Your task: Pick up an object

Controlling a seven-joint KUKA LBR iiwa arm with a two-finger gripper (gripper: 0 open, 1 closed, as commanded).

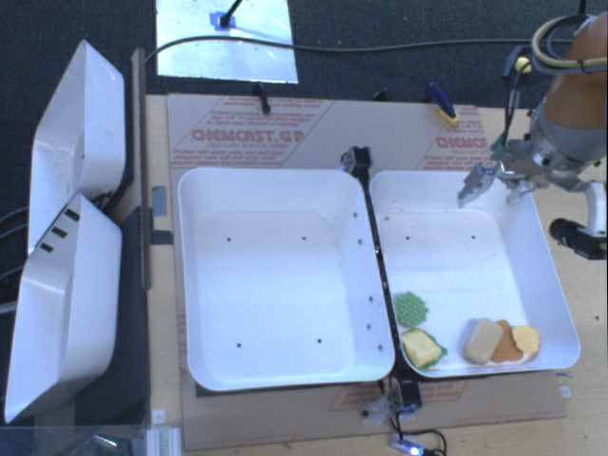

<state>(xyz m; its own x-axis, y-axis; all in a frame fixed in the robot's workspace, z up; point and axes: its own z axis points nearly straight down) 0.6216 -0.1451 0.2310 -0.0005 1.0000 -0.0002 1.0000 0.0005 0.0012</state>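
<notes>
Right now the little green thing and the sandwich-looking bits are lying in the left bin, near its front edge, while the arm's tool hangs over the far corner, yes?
Not quite. The camera view shows the green piece and the sandwich-like pieces in the right bin, near its front edge. The tool does hang over that bin's far corner.

Single fixed camera overhead, slanted down on both bins (pixel 285 183).
</notes>
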